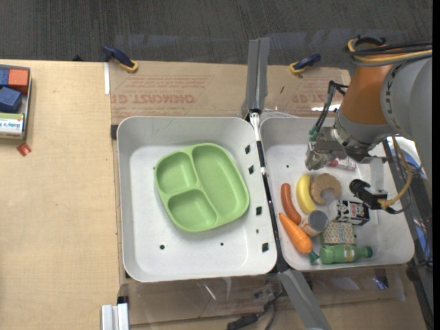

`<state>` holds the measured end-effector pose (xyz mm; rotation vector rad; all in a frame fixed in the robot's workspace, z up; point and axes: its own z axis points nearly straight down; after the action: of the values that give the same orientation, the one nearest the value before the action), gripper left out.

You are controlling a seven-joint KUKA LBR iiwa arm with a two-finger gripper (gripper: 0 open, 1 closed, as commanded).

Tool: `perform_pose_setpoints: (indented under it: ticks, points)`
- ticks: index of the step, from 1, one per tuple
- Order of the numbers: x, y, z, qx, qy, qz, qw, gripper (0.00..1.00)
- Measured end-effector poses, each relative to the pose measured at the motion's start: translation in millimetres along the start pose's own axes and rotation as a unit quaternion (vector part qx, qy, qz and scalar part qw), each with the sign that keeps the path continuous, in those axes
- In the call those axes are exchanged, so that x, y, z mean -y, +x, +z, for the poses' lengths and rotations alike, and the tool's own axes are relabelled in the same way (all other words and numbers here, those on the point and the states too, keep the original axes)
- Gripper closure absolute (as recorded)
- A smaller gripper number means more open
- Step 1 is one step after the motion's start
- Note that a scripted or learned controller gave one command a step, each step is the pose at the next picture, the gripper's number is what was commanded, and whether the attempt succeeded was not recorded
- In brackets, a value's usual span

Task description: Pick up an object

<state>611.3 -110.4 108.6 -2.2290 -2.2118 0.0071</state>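
A grey KUKA arm (405,95) with an orange band (364,91) reaches in from three o'clock and hangs its gripper (322,158) over the far part of the right-hand white bin (273,150). The gripper sits just above the toy food, at about twelve o'clock from the pile, and nothing can be seen between its tips; how far they stand apart cannot be told from this slanted view.

The pickable objects crowd the near half of that bin. A yellow banana (304,193) lies upright in the frame, touching a brown bagel-like ring (325,186) at its three o'clock. A red sausage (289,203) lies just beside the banana at nine o'clock, and an orange carrot (295,233) slants below it. A small grey round lid (317,220) rests between carrot and ring. A green bottle (345,254) lies on its side along the bin's six o'clock edge, with a speckled pad (338,234) touching it above. A black-and-white item (353,212) sits near the bin's three o'clock side.

The left-hand white bin (130,205) holds a green three-compartment plate (201,186), lying flat near its centre. On the bench at nine o'clock, well apart from both bins, sits a box of red and blue blocks (14,100).
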Motion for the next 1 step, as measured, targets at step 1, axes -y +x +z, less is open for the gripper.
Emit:
perform_pose_setpoints:
  ticks: [1]
  points:
    - [0.0, 0.2, 0.0, 0.0, 0.0, 0.0, 1.0, 0.0]
